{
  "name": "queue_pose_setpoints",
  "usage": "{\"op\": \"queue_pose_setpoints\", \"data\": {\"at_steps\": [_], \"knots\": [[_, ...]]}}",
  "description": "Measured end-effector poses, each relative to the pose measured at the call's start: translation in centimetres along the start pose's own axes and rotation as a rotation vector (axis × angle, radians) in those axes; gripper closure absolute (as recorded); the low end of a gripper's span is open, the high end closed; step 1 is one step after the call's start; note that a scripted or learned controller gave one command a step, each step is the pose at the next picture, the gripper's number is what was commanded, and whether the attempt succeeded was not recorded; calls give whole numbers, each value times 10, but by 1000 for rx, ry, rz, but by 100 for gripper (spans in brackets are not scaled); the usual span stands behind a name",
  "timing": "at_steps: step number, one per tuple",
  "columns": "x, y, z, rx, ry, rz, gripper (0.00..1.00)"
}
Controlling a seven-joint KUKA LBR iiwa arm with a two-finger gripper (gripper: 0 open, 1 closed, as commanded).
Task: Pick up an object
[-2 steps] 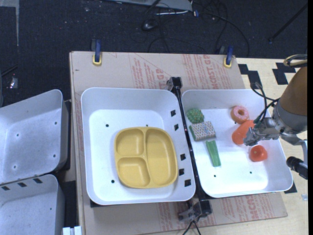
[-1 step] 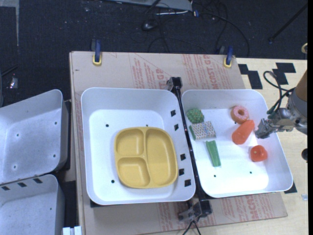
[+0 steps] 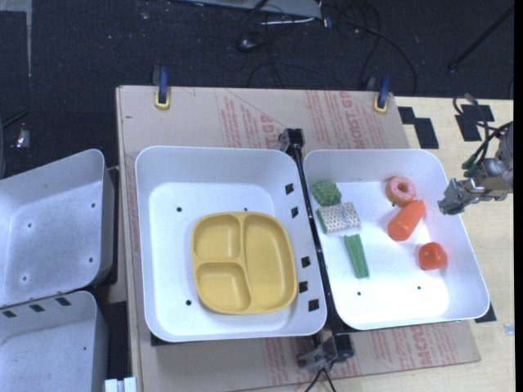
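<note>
Approach stage: the arm sits at the right bin's edge with nothing picked yet.

The left bin (image 3: 155, 219) holds only a yellow divided plate (image 3: 243, 261), so the choice lies in the right bin (image 3: 458, 296), where the pickable things are spread out: an orange carrot-like piece (image 3: 406, 220) near the middle right, a green stick (image 3: 356, 255) lying lengthwise nearer the divider, a speckled block (image 3: 338, 217) just above it, a green leafy piece (image 3: 325, 192) beside the divider, a pink doughnut (image 3: 400, 189) touching the carrot's upper end, and a small red piece (image 3: 432, 256) by the right wall. The gripper (image 3: 454, 198) hovers at the right rim, apart from all of them; it is too small and blurred here to tell whether it stands open or closed, and nothing visible sits in it. The next move likely calls for travelling left over one item, perhaps the nearby carrot or red piece, then descending.
</note>
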State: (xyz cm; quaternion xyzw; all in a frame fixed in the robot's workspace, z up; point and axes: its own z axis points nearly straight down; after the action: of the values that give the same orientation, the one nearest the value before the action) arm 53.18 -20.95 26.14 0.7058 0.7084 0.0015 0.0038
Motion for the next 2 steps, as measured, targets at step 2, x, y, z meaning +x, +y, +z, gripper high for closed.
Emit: {"op": "queue_pose_setpoints", "data": {"at_steps": [2], "knots": [[58,-5,10,9,6,-3,100]]}}
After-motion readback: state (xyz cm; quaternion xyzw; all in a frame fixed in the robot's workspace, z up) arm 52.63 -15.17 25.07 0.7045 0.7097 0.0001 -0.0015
